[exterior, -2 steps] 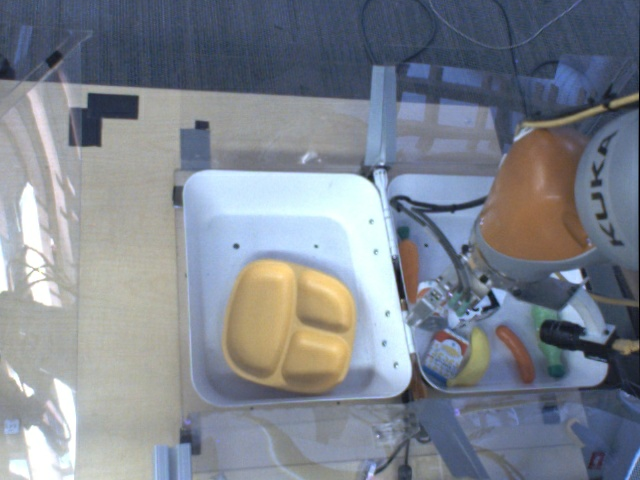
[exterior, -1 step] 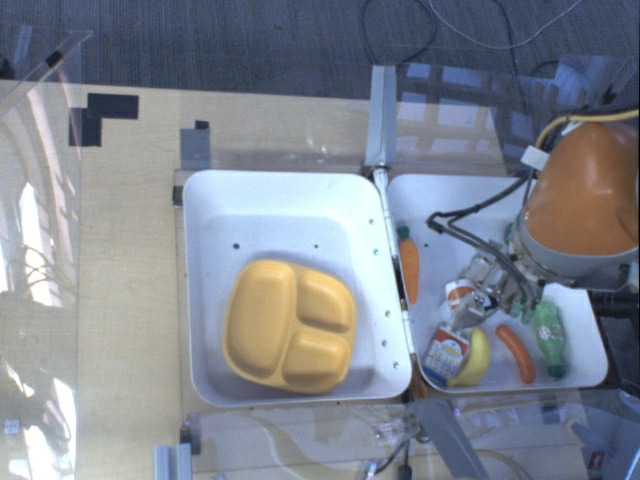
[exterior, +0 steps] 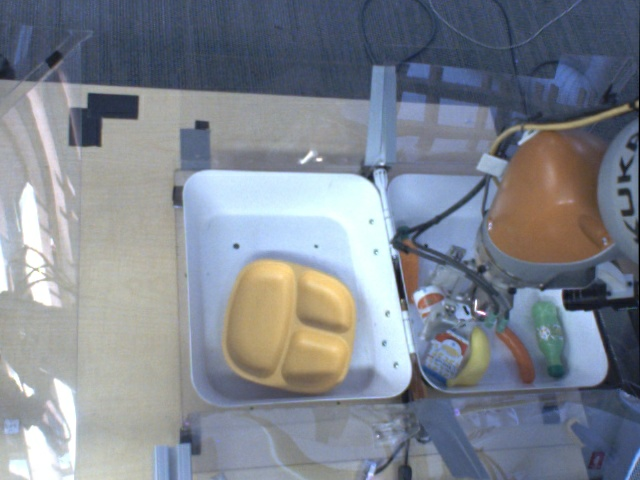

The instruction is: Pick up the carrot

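Fingers (exterior: 462,306) low among one carrot (exterior: 410,276), one banana (exterior: 474,360).

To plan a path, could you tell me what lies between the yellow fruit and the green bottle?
An orange-red stick, possibly the carrot, lies between them in the camera view.

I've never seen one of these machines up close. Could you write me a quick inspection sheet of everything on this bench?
Surface: pale wooden bench bearing two shallow white bins; left bin, right bin.
Job's things: slim orange carrot lies along the right bin's left wall, partly hidden, apart from the hand.
Clutter: yellow three-compartment plastic tray in the left bin; yellow banana, orange-red sausage-shaped toy, green plastic bottle and a small printed packet in the right bin.
Grippers: hand low over the right bin's clutter; fingers unclear.
Cables: black cables on the floor; yellow hose on the arm.
Surroundings: dark grey carpet.
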Controlling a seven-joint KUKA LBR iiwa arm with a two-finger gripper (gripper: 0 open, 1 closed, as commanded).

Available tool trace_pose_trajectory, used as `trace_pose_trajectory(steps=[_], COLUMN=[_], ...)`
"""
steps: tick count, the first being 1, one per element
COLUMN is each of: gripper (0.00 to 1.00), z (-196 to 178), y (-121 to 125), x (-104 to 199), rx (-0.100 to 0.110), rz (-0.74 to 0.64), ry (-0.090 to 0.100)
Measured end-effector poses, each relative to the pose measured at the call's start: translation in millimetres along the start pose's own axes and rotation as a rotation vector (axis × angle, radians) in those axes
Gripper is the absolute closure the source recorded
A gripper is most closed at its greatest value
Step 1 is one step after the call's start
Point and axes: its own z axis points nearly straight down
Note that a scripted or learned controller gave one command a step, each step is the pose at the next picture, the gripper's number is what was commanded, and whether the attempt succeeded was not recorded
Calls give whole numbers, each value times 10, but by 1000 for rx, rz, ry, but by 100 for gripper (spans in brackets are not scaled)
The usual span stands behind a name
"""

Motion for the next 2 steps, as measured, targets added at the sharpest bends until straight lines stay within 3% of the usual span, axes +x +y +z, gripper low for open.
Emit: trace_pose_trajectory(steps=[1,2], gripper=[100,100], z=[80,80], y=[656,1175], x=[225,297], rx=[-1,-2], rz=[-292,-265], ry=[2,1])
